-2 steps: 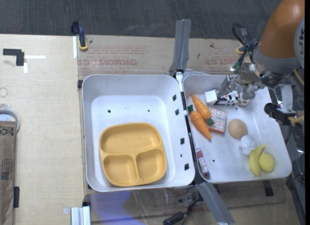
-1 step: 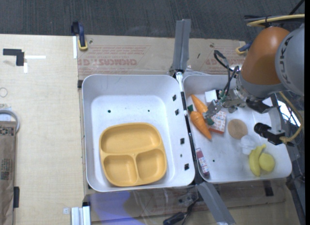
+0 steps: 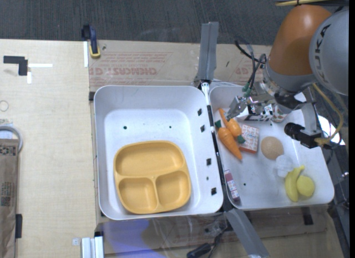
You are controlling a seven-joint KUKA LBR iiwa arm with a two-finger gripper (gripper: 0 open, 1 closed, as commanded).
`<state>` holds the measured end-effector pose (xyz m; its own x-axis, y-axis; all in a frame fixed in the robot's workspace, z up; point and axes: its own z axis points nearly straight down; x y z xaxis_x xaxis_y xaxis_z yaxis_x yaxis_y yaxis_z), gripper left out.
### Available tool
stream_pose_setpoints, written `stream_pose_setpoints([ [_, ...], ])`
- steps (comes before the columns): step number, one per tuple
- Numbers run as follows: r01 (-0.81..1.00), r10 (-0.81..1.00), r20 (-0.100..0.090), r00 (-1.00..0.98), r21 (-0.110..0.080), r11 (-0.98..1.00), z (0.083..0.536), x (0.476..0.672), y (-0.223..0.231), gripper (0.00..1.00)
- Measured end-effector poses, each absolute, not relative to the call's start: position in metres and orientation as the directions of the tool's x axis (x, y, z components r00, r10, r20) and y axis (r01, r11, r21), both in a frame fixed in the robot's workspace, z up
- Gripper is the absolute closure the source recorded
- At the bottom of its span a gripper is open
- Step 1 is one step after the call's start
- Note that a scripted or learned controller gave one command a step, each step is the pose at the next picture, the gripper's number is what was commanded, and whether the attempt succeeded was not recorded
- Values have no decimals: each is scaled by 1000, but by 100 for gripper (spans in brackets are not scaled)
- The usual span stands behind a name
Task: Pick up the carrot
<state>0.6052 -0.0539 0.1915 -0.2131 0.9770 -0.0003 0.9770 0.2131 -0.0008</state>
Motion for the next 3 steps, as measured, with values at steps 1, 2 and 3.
stream_pose_setpoints([
  [1, 925, 925, 0, -380, -2, 380, 191, 584, -18, 0],
  [2, 877, 877, 1, -481, -2, 481, 191, 560, 19, 0],
  [3, 865, 865, 1, -502, -2, 502, 191, 557, 28, 0],
])
